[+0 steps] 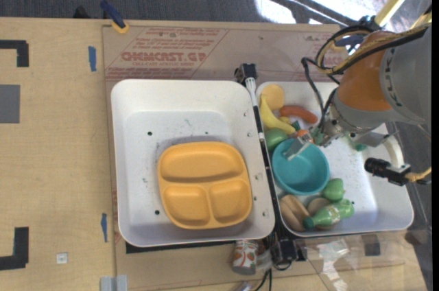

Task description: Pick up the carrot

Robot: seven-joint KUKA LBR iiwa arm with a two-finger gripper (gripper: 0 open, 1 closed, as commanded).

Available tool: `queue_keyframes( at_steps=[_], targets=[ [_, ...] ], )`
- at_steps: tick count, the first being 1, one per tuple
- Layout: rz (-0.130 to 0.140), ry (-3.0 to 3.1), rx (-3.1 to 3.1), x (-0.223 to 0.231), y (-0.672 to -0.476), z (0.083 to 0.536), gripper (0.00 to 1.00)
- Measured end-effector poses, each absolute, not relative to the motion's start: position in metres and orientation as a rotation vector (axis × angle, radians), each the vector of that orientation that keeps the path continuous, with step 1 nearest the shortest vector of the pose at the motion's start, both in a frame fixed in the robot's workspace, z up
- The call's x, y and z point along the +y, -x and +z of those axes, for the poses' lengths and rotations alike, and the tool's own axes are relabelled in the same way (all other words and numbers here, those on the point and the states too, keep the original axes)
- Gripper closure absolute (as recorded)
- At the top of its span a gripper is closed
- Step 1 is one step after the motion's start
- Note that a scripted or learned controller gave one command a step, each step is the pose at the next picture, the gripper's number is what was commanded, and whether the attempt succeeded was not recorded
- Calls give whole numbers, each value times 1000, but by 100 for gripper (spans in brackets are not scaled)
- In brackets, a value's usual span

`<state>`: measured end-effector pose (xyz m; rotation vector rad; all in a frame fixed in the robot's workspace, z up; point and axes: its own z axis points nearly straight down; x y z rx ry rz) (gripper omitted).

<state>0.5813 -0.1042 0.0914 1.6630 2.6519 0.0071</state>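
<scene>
The carrot (299,112), an orange-red stick, lies near the back of the right bin (391,211), beside a yellow banana (269,118). My gripper (299,143) hangs just in front of the carrot, over the back rim of a teal bowl (302,171). A small orange patch shows at the gripper's tip, and I cannot tell what it is. The grey arm with its orange band (363,87) reaches in from the right.
The right bin is crowded: a yellow round piece (274,97), green items (274,138) (334,188), a green bottle (329,214) and tan bread pieces (295,211). The left bin (137,118) holds a yellow divided plate (204,183). Cables hang by the arm.
</scene>
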Motion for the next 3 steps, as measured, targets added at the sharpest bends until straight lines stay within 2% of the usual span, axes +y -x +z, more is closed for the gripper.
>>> queue_keyframes(
  at_steps=[1, 2, 3],
  targets=[
    [14, -1192, 2888, -4, -635, 192, 0],
    [-4, -1359, 2829, -74, -606, 186, 0],
    [-5, -1755, 2610, -127, -600, 118, 0]
  ],
)
